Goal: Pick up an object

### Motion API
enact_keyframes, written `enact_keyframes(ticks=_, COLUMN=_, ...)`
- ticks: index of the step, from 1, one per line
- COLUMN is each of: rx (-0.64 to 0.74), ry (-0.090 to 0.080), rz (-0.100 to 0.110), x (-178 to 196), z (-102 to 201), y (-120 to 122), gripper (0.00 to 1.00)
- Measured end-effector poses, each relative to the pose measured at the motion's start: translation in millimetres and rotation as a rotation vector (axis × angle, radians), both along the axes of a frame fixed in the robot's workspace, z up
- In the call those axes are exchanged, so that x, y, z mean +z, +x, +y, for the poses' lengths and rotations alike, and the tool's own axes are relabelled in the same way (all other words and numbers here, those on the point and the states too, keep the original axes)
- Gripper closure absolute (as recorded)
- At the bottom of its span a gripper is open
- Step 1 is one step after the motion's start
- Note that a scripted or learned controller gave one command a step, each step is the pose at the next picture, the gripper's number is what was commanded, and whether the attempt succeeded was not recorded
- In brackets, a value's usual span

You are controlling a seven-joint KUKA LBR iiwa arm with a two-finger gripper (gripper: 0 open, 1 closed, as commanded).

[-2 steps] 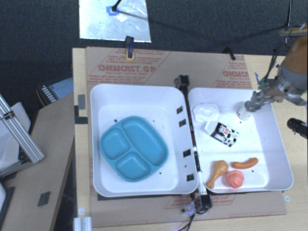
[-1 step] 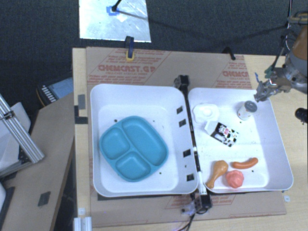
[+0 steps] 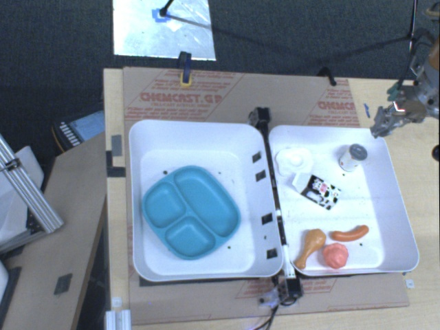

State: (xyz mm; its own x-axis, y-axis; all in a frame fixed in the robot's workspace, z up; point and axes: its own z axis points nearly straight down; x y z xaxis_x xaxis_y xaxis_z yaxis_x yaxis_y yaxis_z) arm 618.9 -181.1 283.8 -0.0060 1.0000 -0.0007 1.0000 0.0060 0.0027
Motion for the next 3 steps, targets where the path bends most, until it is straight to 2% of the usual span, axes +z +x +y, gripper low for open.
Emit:
enact_keyframes(ticks=2, rx=0.002, ry=0.001, rz=0.001, x=1, z=102, y=-25, gripper=1.0)
enact_keyframes(ticks=3, rx=0.002, ry=0.002, rz=0.002, x=-21, z=151, y=-32, gripper=1.0)
